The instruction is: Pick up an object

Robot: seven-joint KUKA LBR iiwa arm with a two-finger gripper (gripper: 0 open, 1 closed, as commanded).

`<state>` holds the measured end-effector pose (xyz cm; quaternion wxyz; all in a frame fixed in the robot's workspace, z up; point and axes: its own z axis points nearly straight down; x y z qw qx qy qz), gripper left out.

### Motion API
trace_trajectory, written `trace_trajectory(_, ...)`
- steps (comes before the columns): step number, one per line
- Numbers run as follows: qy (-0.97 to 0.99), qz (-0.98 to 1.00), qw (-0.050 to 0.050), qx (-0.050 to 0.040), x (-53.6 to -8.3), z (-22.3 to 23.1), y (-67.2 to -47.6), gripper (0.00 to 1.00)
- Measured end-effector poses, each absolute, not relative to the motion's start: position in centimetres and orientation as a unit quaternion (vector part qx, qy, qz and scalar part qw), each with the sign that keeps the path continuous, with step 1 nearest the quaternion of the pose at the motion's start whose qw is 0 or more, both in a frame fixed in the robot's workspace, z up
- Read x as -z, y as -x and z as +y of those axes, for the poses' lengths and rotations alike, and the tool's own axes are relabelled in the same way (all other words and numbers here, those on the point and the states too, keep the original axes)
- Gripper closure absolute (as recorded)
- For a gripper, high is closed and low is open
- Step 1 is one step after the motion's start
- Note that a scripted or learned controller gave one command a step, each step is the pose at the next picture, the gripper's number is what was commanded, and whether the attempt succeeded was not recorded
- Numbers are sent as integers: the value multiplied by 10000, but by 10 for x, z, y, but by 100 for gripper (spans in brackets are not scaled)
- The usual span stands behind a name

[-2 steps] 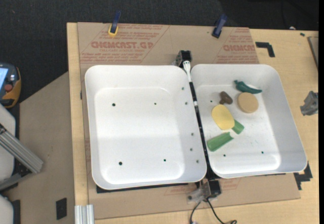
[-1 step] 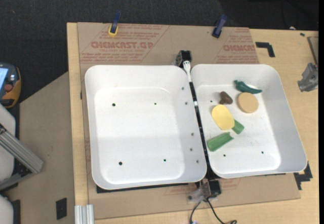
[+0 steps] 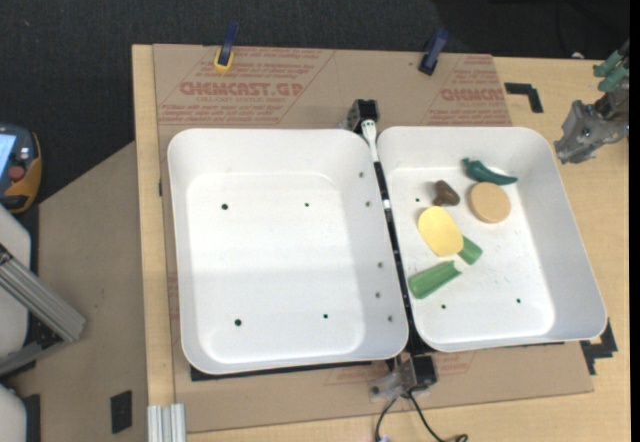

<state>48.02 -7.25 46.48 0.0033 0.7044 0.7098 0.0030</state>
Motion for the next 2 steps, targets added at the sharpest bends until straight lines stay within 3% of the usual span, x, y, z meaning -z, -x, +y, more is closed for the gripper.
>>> trace_trajectory(2, -7046, 7096, 13, -22, -496, 39, -480, 100)
